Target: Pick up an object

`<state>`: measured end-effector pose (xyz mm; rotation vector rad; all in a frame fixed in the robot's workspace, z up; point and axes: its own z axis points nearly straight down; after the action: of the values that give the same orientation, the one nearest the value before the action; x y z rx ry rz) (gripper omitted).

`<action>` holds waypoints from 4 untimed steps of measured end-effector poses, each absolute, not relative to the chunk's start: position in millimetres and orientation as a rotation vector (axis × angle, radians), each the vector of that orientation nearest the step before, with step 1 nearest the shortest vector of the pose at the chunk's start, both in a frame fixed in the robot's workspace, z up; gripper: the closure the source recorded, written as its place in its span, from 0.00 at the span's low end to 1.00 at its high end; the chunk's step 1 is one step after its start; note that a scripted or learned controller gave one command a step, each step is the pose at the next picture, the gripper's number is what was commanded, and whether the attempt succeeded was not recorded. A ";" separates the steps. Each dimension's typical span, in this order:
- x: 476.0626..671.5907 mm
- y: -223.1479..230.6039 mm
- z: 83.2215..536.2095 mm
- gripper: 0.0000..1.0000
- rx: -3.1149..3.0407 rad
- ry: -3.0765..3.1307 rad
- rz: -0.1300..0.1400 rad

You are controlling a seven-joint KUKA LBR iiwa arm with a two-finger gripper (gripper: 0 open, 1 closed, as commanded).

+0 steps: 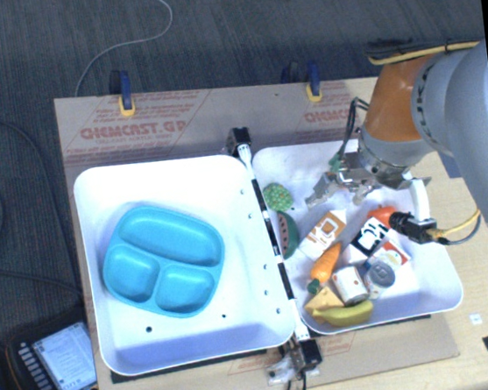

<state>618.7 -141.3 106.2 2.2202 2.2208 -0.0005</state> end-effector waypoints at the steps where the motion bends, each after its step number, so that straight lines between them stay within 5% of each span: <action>1: 540.6 -99.3 89.9 0.00 2.213 2.206 0.009; 2: 542.1 -98.8 100.7 1.00 2.211 2.206 0.013; 3: 544.4 -36.0 207.6 1.00 2.219 2.222 0.001; 4: 565.5 -97.4 243.2 1.00 2.220 2.220 -0.002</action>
<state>565.5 -97.4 243.2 2.2203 2.2195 -0.0016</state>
